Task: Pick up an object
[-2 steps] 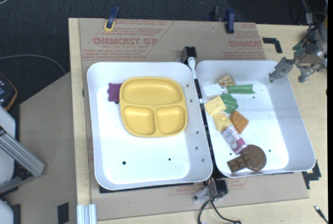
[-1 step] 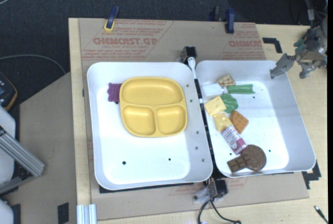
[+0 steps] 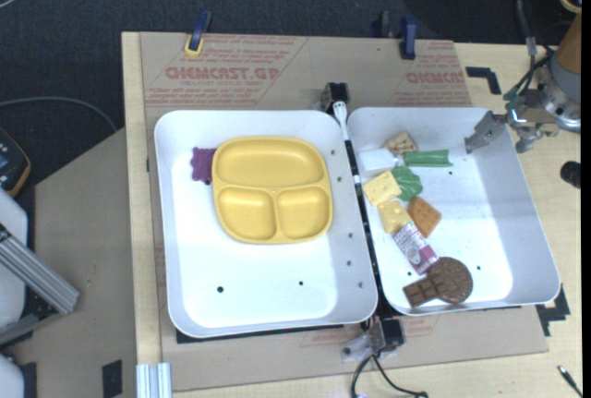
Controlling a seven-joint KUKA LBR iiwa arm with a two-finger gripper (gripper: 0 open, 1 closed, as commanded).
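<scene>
Gripper at right bin's far right corner, fingers apart, gripping nothing; snacks heaped along its left edge. Yellow plate in left bin.

Small food pieces clustered flat at right bin's left side, none lifted
</scene>
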